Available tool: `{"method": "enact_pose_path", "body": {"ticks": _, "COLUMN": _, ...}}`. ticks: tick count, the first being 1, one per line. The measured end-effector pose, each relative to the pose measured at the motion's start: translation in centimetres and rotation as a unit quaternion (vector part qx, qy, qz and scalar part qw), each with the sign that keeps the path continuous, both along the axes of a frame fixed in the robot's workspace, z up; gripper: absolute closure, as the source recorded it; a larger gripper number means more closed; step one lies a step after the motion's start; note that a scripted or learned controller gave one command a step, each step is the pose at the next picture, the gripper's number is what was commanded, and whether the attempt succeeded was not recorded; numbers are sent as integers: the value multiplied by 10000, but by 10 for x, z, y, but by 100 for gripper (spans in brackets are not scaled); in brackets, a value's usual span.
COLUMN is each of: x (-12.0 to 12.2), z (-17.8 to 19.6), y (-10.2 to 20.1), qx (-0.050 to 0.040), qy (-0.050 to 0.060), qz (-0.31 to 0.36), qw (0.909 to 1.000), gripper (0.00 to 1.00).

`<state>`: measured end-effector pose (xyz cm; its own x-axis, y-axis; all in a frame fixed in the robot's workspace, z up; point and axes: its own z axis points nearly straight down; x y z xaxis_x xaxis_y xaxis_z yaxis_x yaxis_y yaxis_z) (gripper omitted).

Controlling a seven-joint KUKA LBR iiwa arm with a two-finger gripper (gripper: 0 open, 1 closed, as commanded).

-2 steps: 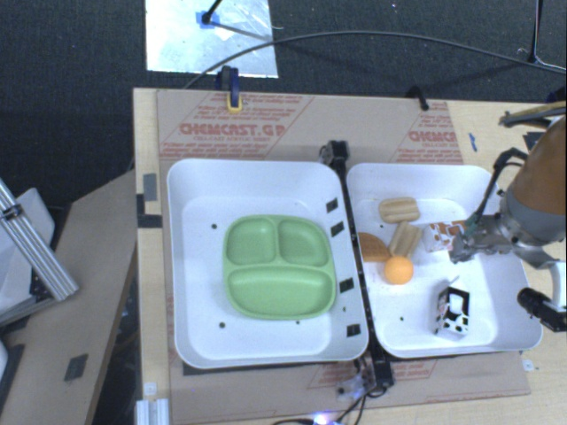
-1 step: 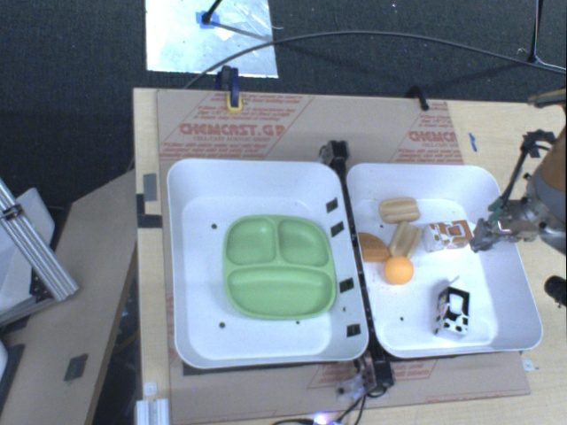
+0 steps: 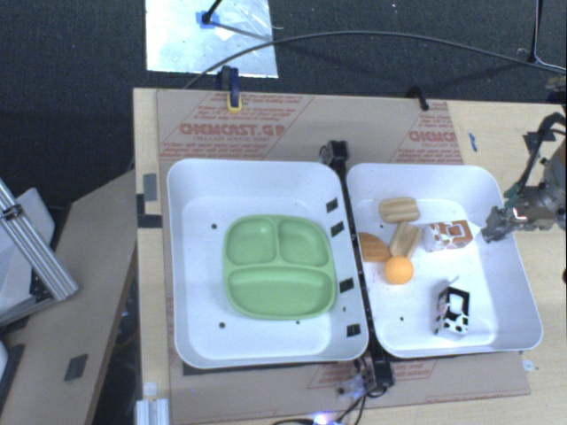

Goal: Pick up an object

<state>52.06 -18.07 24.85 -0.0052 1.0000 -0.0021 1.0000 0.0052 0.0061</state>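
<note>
Reaching in from the right, the gripper (image 3: 496, 224) hangs over the right rim of the right bin (image 3: 509, 326), near its upper corner. Whether it is open or closed I cannot tell; nothing shows between its tips.

Inside that bin lie the loose items. A tan bread roll (image 3: 399, 209) sits toward the top, with a pale stick-shaped piece (image 3: 406, 238) just below it and an orange-brown wedge (image 3: 374, 249) beside that, near the divider. An orange ball (image 3: 399, 271) rests just under them. A white-and-orange carton (image 3: 450, 235) lies to the right of the group, closest to the gripper but apart from it. A black-and-white box (image 3: 453, 312) stands alone toward the lower right.

The left bin (image 3: 190, 326) holds a green sectioned plate (image 3: 280, 266), flat in the middle.
</note>
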Motion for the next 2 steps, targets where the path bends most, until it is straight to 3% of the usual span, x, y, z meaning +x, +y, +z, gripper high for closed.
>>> {"method": "enact_pose_path", "body": {"ticks": 2, "x": 35, "z": -15, "y": 93, "qx": 12, "qy": 15, "qz": 17, "qw": 10000, "gripper": 100}}
